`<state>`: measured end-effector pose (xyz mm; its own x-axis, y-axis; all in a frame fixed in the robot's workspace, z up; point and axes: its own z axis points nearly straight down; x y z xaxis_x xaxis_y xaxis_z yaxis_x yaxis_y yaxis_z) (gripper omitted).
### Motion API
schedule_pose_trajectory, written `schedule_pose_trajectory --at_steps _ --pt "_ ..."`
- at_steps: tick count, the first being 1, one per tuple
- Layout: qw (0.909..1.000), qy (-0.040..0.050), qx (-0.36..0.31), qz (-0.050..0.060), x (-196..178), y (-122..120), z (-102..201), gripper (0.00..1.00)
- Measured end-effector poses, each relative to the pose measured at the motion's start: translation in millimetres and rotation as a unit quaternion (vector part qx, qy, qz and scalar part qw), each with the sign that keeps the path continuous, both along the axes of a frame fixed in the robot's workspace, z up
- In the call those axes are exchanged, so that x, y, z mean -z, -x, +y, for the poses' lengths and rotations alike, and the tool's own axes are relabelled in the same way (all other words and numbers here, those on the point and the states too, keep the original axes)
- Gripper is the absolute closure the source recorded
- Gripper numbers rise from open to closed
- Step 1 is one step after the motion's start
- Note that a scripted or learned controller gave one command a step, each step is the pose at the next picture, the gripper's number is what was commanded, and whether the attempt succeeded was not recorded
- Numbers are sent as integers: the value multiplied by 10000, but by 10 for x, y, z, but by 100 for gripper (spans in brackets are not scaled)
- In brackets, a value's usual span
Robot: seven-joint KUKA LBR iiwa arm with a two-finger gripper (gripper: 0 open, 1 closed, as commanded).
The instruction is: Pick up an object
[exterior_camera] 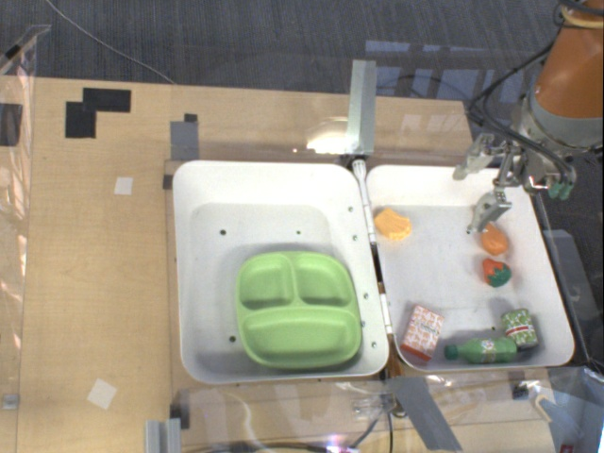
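Nothing is lifted yet, I'd say: the hand (pixel 488 210) hangs over the right bin's (pixel 434 258) far right part, fingers slightly parted and bare, just above the orange toy (pixel 494 242) lying on the bin floor

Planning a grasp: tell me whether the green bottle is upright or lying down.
Lying down. The green bottle rests on its side along the right bin's near edge, cap toward the left, beside a small can.

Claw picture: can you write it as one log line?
claw: over right bin, above orange toy | holding: nothing seen | green tray: left bin
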<state>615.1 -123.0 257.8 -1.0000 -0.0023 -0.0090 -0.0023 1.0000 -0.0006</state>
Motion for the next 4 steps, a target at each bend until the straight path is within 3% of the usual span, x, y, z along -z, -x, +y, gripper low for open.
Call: schedule_pose_trajectory --at_steps 1,2,3,4 --pt "9998 -8 172 59 1117 176 -462 0" --pt "9999 16 -120 -29 1679 473 -838 0" --pt "9998 31 -158 -97 1532 424 -820 100" --pt "9957 -19 922 -44 1666 229 36 100"
